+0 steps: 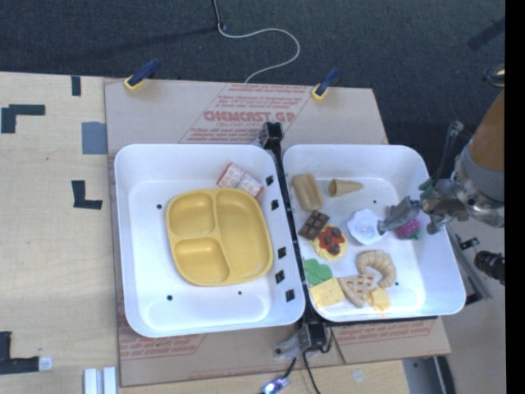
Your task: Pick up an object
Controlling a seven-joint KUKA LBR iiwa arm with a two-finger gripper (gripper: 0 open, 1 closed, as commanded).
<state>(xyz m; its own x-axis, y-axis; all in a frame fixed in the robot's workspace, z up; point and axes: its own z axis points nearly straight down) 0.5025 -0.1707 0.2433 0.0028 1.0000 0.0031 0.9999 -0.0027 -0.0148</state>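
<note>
My gripper [392,218] hangs low over the right side of the right bin [443,300], reaching in from the right. A small purple item [408,231] lies just under and beside its tip; whether it is held is unclear. To the left of the tip sits a white round piece [362,226]. Toy food is spread over this bin: a tan bread piece [308,191], a cone [345,188], a chocolate bar [313,223], a berry tart [331,242], a croissant [376,264], a green piece [317,270], a cheese slab [326,293] and a waffle wedge [358,288].
The left bin [131,245] holds a yellow divided plate [219,236] and a small pink-and-white packet [240,179] near its back wall. Black clips run along the wall shared by the two bins [283,245]. Both bins rest on a cardboard sheet [246,113].
</note>
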